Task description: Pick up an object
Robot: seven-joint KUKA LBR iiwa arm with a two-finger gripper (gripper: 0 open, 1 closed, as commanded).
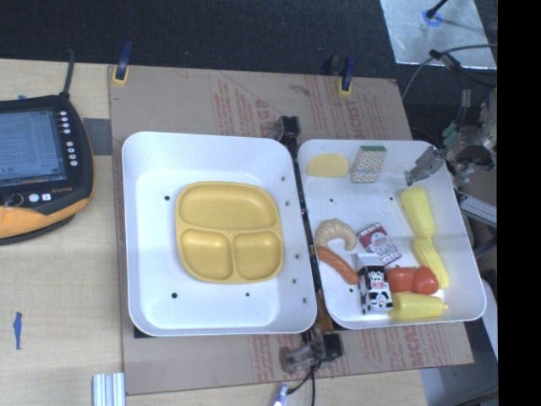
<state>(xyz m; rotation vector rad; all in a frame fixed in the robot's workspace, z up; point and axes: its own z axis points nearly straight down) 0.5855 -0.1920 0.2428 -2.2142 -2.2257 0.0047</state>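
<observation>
At the right edge of the frame, the grey metal two-finger gripper (420, 172) hovers over the upper right corner of the right white plastic bin (385, 315); how far it is open cannot be told, and nothing shows in its grasp. Just below it lies a yellow plastic banana-like piece (417, 211). The left white bin (152, 307) holds a yellow three-compartment plastic tray (229, 230).

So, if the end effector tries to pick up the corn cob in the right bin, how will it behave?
The corn cob looks like a rounded plastic toy, so probably light and stiff. Its long round shape may roll or slip between fingers. It lies close to the tomato, which a push could disturb.
</observation>
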